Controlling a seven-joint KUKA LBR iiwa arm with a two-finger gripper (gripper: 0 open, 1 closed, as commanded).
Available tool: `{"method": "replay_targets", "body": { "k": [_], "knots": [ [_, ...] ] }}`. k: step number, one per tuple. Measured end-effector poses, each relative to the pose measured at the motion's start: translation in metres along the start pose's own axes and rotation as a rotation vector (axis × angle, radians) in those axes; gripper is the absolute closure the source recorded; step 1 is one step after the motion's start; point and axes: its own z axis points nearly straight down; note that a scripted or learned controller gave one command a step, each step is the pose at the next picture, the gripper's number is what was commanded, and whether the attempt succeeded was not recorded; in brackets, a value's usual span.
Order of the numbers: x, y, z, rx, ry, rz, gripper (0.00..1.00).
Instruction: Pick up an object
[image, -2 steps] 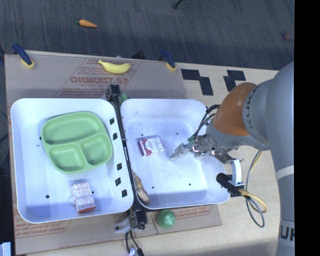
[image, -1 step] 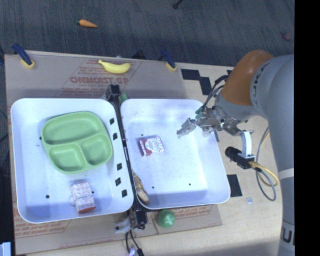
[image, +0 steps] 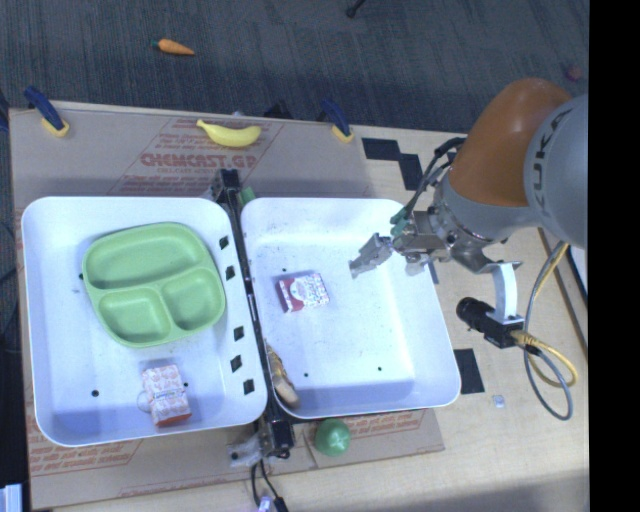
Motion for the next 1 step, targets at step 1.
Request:
{"method": "replay_targets", "body": {
  "k": [1],
  "knots": [
    [0.0002, -0.0673, 0.1599, 0.003, 0.000, 0.000, 0.00]
  ]
}}
